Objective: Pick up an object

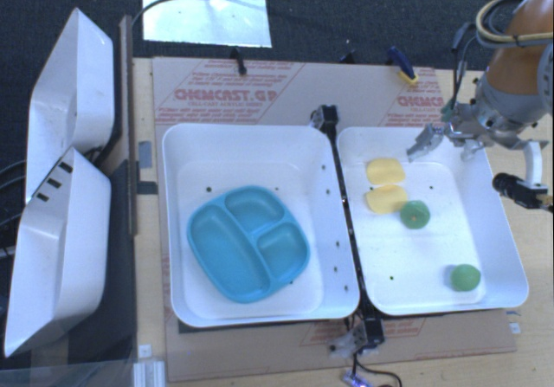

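Hovering my tool (430,141) over the right bin's (493,229) far edge, grip unreadable from here; nothing lifted, every object awaits picking.

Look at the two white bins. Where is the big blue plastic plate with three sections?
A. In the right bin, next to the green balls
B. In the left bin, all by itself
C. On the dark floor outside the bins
B: the blue divided plastic plate lies alone in the left white bin, while the yellow pieces and green balls sit in the right white bin.
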`<state>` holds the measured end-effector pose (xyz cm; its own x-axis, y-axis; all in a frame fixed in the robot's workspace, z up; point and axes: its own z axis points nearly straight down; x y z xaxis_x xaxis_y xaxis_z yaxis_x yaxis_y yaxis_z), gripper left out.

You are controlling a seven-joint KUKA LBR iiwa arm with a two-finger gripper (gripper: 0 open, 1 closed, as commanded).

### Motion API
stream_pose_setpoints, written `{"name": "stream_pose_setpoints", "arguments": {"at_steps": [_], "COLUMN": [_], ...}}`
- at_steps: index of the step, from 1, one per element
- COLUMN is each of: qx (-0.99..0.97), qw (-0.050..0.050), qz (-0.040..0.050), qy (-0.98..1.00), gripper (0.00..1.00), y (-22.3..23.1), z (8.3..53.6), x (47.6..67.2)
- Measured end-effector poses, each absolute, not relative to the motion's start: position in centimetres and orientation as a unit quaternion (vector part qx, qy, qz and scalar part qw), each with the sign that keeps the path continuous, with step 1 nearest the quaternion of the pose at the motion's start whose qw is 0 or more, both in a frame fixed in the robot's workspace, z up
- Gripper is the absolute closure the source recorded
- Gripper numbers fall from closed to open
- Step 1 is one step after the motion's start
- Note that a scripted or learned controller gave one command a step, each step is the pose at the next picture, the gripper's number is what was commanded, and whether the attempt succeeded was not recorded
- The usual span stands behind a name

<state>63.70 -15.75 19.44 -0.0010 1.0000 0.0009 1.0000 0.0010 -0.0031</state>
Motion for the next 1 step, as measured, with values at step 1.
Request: {"name": "stream_pose_setpoints", "arguments": {"at_steps": [1], "qx": [-0.707], "qw": [0.004], "qz": [0.0022], "qy": [-0.707], "gripper": [0.00], "y": [-14.21], "z": [7.83], "x": [59.15]}}
